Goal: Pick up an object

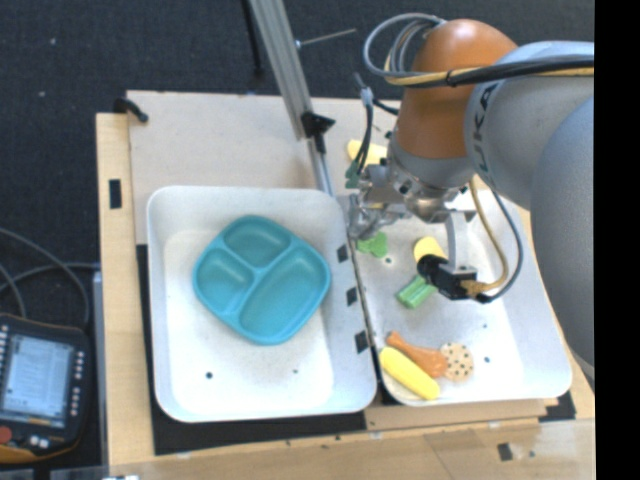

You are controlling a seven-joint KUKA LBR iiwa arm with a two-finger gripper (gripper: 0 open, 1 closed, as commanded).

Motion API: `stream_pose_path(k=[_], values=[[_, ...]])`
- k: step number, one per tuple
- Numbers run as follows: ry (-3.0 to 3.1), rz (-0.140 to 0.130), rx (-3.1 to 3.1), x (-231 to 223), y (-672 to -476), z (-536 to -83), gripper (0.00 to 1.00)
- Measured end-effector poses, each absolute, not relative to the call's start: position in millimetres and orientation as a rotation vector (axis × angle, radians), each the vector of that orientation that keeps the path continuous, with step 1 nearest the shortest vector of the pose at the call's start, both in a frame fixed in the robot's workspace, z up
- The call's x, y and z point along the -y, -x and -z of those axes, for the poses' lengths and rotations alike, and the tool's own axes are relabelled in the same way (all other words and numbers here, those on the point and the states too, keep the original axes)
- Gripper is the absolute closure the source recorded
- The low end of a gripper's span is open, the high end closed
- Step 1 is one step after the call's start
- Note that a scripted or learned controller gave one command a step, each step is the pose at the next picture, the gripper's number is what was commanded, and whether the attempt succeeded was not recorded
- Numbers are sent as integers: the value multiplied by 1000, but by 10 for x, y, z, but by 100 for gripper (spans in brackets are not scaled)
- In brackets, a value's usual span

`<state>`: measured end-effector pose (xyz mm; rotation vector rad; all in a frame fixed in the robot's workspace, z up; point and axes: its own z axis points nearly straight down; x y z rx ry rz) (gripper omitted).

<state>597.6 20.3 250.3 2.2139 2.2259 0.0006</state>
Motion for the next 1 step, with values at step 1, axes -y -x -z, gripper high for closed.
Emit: stream_pose_path(k=[1], values=[[-2214,0,-2226,-666,-6190,-2372,100]])
